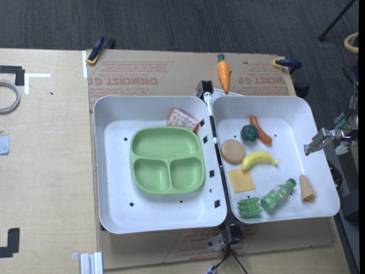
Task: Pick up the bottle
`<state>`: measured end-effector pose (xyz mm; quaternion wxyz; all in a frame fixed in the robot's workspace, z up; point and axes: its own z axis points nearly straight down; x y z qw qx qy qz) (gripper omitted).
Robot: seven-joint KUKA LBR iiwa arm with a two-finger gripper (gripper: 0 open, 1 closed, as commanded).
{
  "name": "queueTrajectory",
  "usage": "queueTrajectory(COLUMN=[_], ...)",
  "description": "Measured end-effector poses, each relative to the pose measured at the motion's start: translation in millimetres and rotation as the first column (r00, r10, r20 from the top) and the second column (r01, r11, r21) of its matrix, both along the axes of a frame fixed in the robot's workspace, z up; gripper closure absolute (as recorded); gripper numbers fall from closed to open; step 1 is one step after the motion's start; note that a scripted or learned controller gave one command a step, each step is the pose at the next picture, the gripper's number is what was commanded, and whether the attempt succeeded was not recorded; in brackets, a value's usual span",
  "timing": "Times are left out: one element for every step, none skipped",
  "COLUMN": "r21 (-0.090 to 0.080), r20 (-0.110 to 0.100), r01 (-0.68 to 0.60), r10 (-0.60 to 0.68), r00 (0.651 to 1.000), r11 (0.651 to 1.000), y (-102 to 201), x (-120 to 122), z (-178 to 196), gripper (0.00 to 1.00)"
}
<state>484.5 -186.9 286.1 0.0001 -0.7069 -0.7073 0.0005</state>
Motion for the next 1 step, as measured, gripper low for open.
queueTrajectory(r21=[-0.001], r20=[0.000], r01=[-0.001], r10=[0.001], r00=[1.000], r11=[1.000], y=[-0.2], x=[0.6], z=[9.4], gripper=[1.00])
